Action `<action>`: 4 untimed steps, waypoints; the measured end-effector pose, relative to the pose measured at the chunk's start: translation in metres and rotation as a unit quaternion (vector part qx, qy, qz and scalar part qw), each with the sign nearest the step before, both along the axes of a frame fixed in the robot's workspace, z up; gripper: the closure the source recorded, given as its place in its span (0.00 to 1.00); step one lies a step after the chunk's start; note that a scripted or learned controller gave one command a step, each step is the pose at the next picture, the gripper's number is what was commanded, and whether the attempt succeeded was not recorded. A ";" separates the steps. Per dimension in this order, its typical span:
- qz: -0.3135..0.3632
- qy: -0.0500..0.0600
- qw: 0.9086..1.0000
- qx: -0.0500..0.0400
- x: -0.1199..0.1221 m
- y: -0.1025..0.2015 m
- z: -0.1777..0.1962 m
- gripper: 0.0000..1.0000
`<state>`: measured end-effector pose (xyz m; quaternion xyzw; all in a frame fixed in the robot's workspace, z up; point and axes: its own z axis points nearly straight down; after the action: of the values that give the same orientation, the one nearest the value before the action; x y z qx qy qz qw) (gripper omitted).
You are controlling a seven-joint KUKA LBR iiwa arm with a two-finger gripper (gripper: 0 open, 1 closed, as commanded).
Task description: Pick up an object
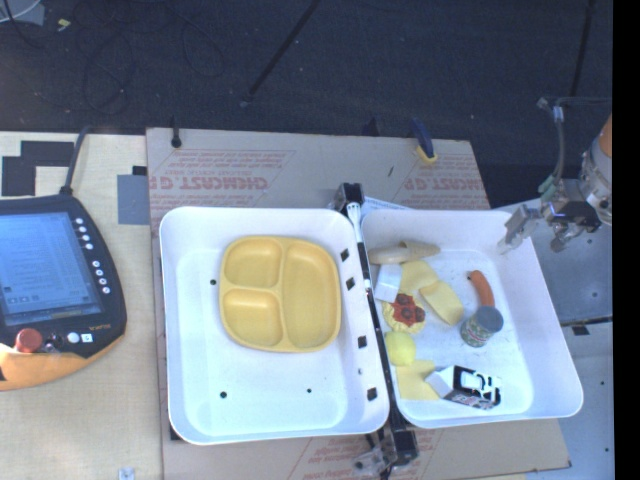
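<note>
At the right rim of the right bin: the jaws hang at the end of the grey arm, above the bin's upper right corner.
Jaws' state: cannot tell whether spread or closed; nothing shows between them.
Bins: two, white and shallow, side by side on the bench; the right bin lies under and left of the jaws, the left bin well left of them.
Below-left of the jaws, near: one orange carrot-like piece, and beneath it one small grey can.
Further left in the right bin: one pale stick-shaped piece, several yellow wedges, one red-brown piece, one yellow ball.
Far below the jaws: one black-and-white packet near the bin's lower rim.
Left bin: one yellow divided plate with three compartments.
Far left on the bench: one control pendant with a lit screen.
</note>
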<state>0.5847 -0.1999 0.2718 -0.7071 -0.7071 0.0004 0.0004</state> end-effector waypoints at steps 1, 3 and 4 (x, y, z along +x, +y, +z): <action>0.000 0.006 1.000 0.002 -0.014 -0.004 -0.112 0.00; 0.000 0.000 1.000 0.002 0.008 -0.013 -0.173 1.00; 0.003 0.000 1.000 0.000 0.061 0.042 -0.184 1.00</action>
<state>0.6459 -0.1583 0.0876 -0.7051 -0.7091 0.0002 0.0001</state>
